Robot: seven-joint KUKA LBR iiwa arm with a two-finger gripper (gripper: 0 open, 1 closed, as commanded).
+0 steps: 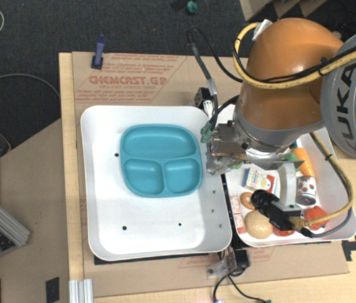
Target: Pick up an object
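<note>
Two bins, one blind grab

Several risks start at the gripper [223,159]: it sits under the wrist, at the seam between the bins right of centre, and whether it is open or closed I cannot tell. Coming down here it could hit a rim, or the teal tray [161,158] in the left bin [102,188]. Pickable things, an egg [258,225], a carton [258,180] and a can [306,191], crowd the right bin [348,229] at lower right, so a grab may jostle neighbours.

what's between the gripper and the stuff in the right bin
The arm's own orange and grey wrist hides the gripper from this camera, so the gap cannot be judged. The small items crowd together in the right white bin, overlapped by a black cable.
</note>
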